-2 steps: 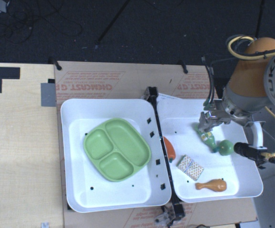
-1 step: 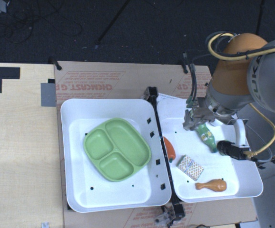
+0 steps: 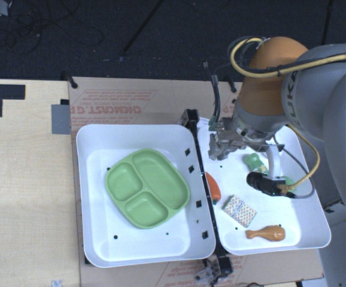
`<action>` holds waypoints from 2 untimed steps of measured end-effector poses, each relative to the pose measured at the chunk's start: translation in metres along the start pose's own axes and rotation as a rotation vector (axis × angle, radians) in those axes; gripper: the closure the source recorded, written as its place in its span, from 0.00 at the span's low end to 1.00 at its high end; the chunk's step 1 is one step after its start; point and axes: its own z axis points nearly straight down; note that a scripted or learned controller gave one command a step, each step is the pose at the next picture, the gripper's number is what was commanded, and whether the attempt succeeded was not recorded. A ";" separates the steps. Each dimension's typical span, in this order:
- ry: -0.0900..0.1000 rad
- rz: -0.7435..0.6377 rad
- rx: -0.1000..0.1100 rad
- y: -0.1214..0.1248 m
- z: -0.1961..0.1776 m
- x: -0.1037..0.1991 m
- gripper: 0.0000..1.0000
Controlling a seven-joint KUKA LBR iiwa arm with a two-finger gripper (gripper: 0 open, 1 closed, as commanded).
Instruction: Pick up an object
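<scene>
Nearest the camera, along the front of the right bin (image 3: 316, 235), a tan drumstick-shaped toy (image 3: 266, 234) is seen lying on its side, with a small patterned packet (image 3: 239, 211) just behind it and to its left. An orange piece (image 3: 213, 188) is found against the bin's left wall, partly tucked by the divider between the bins, and a green item (image 3: 254, 160) lies further back, close to a black part of the arm's wrist gear; what that item is cannot be told. Over the back left part of this bin the gripper (image 3: 219, 148) is held low, near the floor of the bin, but whether its claw is spread or pressed together cannot be told from this slanted view, and nothing is seen pinched in it. The pick is therefore judged as not yet done: every object appears to rest on the bin floor, and a descent, a closing and a lift would all seem to remain. No one object is singled out by the task; the candidates are all gathered in the right bin, the orange piece and the green item being nearest the gripper. The left bin (image 3: 95, 160) is occupied by a green divided plate (image 3: 147, 187) with three compartments, lying flat and turned at an angle, with nothing seen in its compartments.
</scene>
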 end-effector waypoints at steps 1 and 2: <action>0.000 0.000 -0.001 0.014 -0.009 0.048 1.00; 0.001 -0.001 -0.001 0.020 -0.018 0.106 1.00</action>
